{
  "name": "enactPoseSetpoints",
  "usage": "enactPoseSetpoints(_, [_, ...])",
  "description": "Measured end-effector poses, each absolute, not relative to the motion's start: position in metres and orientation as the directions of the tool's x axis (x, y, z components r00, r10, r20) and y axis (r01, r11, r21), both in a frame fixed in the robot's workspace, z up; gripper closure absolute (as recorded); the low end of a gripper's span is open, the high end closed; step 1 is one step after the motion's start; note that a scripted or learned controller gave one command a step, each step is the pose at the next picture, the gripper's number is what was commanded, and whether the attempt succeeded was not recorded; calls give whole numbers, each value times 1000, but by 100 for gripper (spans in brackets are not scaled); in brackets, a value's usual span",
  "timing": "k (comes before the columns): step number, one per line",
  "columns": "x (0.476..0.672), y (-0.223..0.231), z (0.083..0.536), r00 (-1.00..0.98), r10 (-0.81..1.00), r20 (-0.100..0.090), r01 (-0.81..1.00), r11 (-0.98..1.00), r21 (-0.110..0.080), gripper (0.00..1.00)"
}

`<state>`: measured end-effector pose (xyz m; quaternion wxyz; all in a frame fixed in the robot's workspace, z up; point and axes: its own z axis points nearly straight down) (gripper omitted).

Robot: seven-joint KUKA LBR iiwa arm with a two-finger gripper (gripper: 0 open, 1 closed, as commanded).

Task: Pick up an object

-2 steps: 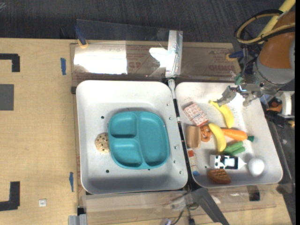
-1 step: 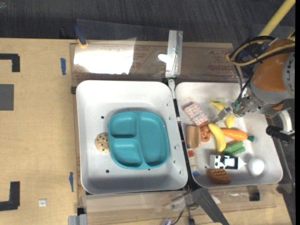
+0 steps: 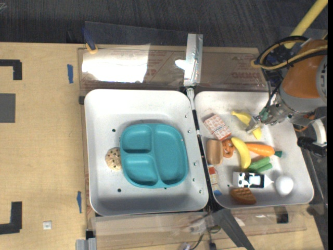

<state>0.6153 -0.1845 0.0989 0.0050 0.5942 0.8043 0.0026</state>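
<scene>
Desk carries 2 white bins side by side, and I place everything against the right bin, where the toy food lies. At its near rim sit a brown cracker-like piece, a black-and-white carton just beyond it, and a white egg toward the near right corner. Farther in, at the bin's middle, a green vegetable lies beside an orange carrot, with a yellow banana touching the carrot's left end. Left of the banana are a small orange piece and a tan bread roll; a pink-and-white packet lies beyond them. Toward the far right of the bin sits a second yellow piece.

My jaws are low just right of that yellow piece; whether they are spread or pressed together I cannot tell, and nothing shows between them. My arm comes in over the bin's far right corner.

Left of the right bin, the left bin holds a teal divided tray with a cookie touching its left edge.
</scene>
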Motion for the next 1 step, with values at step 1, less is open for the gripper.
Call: enactPoseSetpoints(1, [603,-152,201,-148,989,-2,989,148,7,100])
